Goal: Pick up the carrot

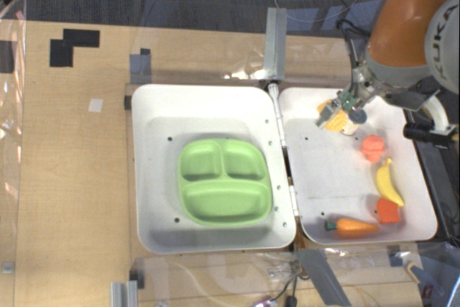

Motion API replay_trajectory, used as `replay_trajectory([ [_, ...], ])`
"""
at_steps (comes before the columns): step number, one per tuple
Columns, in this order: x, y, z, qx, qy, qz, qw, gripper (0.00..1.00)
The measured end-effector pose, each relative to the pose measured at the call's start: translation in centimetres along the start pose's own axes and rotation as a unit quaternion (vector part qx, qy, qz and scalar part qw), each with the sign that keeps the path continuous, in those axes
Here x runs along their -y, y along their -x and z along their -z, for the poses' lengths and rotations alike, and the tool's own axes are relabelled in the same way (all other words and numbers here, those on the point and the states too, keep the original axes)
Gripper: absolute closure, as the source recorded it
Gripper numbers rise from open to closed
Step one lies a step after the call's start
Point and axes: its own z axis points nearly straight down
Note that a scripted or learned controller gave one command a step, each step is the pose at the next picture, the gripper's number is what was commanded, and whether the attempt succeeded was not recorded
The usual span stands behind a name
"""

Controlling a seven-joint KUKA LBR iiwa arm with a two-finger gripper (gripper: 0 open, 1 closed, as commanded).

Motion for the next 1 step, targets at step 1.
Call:
replay_trajectory([
  [1, -8.06, -2.79, -2.41, 0.0, 0.0, -0.091, 0.9959, 1.0],
])
